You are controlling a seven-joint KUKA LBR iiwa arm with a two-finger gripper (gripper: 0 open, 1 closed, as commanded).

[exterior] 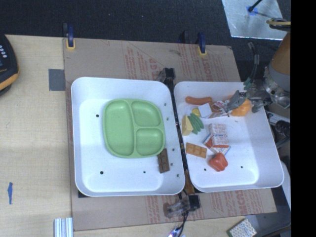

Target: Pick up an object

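Note:
The right bin (256, 177) holds several toy foods: a reddish sausage (198, 100), a yellow piece (186, 126), a green piece (196, 122), a white and red packet (217, 135), a tan cracker (196, 150) and a red pepper (218, 162). An orange piece (242, 109) lies near the bin's far right wall. My gripper (234, 103) reaches in from the right and hangs low just left of the orange piece, over a small red and white item (218, 105). Whether it touches either one is unclear.
The left bin (86, 177) carries a green divided plate (133, 127) and a small brown bar (162, 161) by its right wall. Clamps (169, 74) hold the bins where they meet. A dark device (6, 63) sits at the bench's left edge.

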